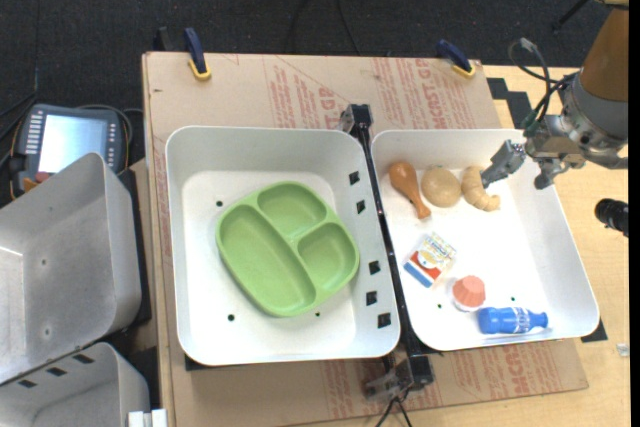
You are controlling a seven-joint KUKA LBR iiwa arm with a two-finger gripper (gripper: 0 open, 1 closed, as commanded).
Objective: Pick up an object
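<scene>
1. The scene is evenly and brightly lit from above, with no hard beam.
2. The two white bins (270, 150) are the brightest areas, close to washed out along their rims.
3. Shadows are soft and short: a faint one hugs the green plate (288, 248), and small ones sit beside the food items.
4. The dark floor (80, 5) at the top stays dim and grainy.
5. Focus is fair overall; fine detail is soft, and the print on the cardboard (300, 85) is slightly blurred.

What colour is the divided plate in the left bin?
Light green. The divided plate shows best in the camera view, lying in the left bin.
</scene>
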